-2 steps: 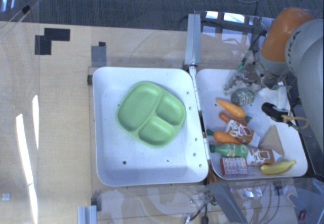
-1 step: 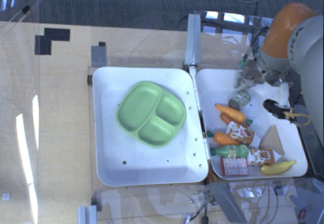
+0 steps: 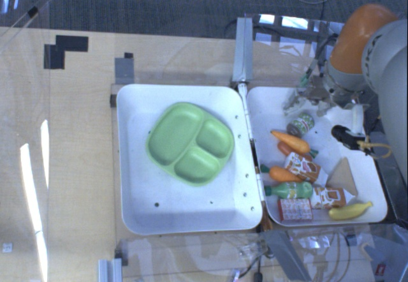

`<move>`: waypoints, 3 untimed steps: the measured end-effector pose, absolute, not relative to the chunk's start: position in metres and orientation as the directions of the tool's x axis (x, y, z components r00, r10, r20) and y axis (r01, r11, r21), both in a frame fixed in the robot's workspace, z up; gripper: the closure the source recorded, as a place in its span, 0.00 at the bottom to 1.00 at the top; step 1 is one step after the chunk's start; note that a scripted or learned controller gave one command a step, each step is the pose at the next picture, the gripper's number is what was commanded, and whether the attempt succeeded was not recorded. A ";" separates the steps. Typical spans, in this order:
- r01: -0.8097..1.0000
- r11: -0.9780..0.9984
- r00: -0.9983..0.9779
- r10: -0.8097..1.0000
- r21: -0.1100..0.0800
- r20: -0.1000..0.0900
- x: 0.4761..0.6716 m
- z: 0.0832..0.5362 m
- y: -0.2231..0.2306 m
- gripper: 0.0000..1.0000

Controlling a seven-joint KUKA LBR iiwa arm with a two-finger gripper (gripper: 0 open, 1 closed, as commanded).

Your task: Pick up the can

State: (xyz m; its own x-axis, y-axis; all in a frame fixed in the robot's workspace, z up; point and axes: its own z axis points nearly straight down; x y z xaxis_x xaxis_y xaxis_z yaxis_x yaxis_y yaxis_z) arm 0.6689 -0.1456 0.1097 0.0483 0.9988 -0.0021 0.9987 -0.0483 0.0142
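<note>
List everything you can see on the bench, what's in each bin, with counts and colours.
bins: two, white, side by side; left bin, right bin
divided plate: one, green, left bin
can: one, green label, back of right bin
carrots: two, orange, right bin; one in front of the can, one by the left wall
bottle: one, green, lying down, right bin
cartons: two, white and brown print, right bin, and
flat packet: one, white and red, front left corner
banana: one, yellow, front edge
wedge: one, tan, right side
arm: one, grey and orange, from the right
hand: one, just behind the can
</note>
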 end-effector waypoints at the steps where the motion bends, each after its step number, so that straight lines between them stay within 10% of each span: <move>1: 0.994 -0.113 0.113 0.994 0.008 0.000 0.671 0.087 -0.185 0.00; 2: 0.994 -0.106 0.106 0.994 0.016 -0.002 0.674 0.101 -0.184 1.00; 3: 0.994 -0.105 0.105 0.994 0.015 -0.002 0.674 0.101 -0.183 0.00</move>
State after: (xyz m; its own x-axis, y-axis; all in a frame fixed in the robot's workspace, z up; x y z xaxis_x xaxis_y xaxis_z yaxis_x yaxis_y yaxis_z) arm 0.6738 -0.1833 0.1007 0.1050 0.9945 -0.0025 0.9944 -0.1050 0.0155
